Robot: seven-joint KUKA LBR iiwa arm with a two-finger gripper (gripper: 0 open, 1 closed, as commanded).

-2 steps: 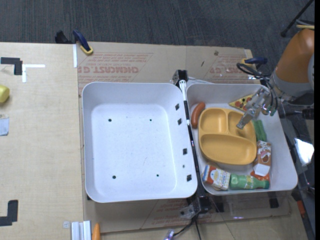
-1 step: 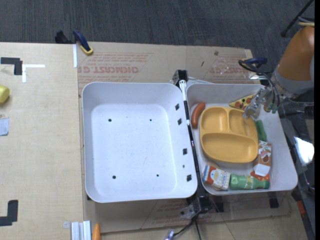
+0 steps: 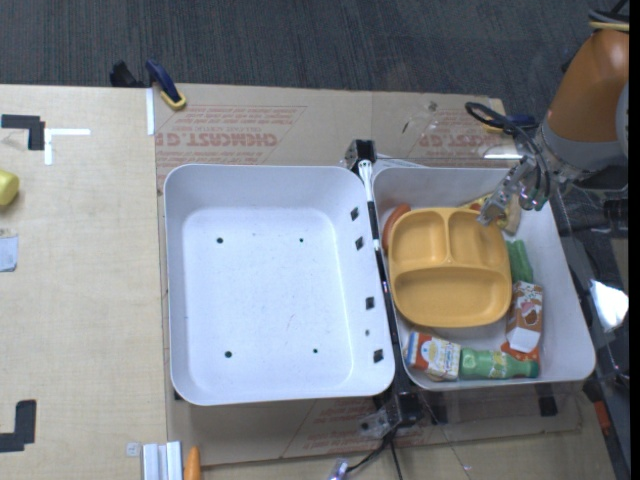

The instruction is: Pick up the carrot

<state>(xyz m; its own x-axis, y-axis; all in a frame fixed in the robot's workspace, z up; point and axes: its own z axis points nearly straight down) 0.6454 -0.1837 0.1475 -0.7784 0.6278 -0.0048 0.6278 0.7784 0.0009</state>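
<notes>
**Mia:** Two shallow white bins sit side by side; the left white bin (image 3: 265, 183) is at nine o'clock from the right white bin (image 3: 572, 343); what is in the right one?

**Tom:** A big yellow plastic plate with three parts (image 3: 450, 273) fills much of it; a small orange-red piece, which looks like the carrot (image 3: 396, 218), peeks out at the plate's ten o'clock edge; it lies close to the bin's left wall; part of it is hidden by the plate.

**Mia:** Where is the claw?

**Tom:** The grey arm with the orange band (image 3: 590, 78) comes in from two o'clock; its two-finger gripper (image 3: 505, 206) hangs over the plate's two o'clock corner; it is well apart from the carrot, with the plate between them; I cannot tell if the claw is wide or narrow; it is too small and dark to make out.

**Mia:** What else is there?

**Tom:** A green long thing (image 3: 520, 263) lies at the plate's three o'clock; a red and white packet (image 3: 526, 320) is at four o'clock; a green and white bottle lying on its side (image 3: 470, 360) is at six o'clock, along the bin's near wall; a small yellow thing (image 3: 6, 188) sits far off at nine o'clock on the wooden bench (image 3: 80, 298).
</notes>
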